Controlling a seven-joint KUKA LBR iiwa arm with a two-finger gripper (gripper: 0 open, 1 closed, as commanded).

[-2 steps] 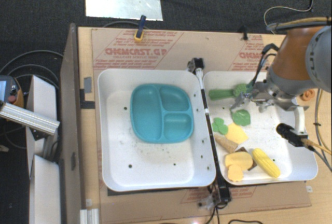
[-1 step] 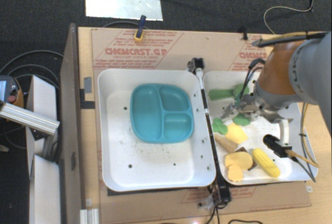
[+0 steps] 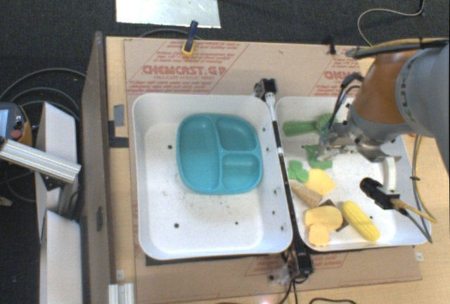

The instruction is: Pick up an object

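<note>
I see the gripper (image 3: pixel 325 149) low in the right bin (image 3: pixel 402 236), over the green pieces (image 3: pixel 314 155); can't tell its opening or any hold. Yellow pieces (image 3: pixel 321 181) just below it, corn (image 3: pixel 360 219) further toward the front. Teal plate (image 3: pixel 217 153) in the left bin (image 3: pixel 151 225).

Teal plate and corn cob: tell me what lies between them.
In the camera view, between the teal plate and the corn cob lie the bins' adjoining rims, then yellow food pieces in the right bin.
</note>
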